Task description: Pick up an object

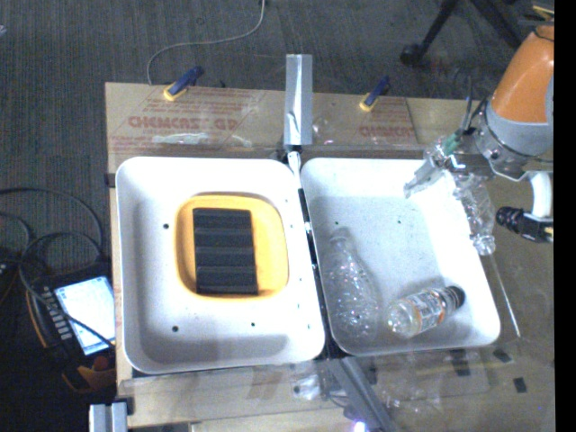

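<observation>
— While the arm (pixel 526 88) sits at the right edge, where is its gripper (pixel 447 171)?

— I see it over the upper right corner of the right bin (pixel 396 205). Its fingers look spread a little, with nothing between them that I can make out.

— And the objects?

— Two clear plastic bottles lie in that right bin. One bottle (pixel 349 282) rests near the bin's left wall; the dark-capped bottle (pixel 425 309) lies near the front right corner, well apart from the gripper. In the left bin (pixel 144 241) I see a yellow tray (pixel 274 241) holding a black ridged block (pixel 225 250).
</observation>
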Motion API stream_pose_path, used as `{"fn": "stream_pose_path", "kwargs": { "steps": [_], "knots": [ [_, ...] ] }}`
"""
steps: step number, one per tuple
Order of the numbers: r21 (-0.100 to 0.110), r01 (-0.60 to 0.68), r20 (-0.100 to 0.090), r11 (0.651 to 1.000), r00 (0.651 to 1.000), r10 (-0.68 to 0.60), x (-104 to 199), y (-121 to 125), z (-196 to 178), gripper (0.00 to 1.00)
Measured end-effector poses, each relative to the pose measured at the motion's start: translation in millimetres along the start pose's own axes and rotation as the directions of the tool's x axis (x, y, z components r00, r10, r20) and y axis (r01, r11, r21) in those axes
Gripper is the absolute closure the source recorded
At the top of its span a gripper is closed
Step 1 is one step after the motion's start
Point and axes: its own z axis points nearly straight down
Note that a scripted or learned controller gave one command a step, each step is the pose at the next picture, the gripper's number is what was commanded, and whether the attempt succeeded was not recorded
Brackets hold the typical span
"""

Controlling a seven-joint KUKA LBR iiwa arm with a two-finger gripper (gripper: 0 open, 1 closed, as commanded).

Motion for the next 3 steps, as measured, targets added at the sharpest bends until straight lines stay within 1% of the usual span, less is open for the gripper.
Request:
{"fn": "stream_pose_path", "kwargs": {
  "steps": [1, 2, 3],
  "knots": [
    [-0.001, 0.235, 0.003, 0.972, 0.972, -0.235, -13, -59, 10, 0.00],
    [-0.003, 0.436, 0.006, 0.900, 0.900, -0.436, 2, -59, -39, 0.00],
    [-0.001, 0.426, 0.003, 0.905, 0.905, -0.426, -27, -108, -4, 0.00]
  ]
}}
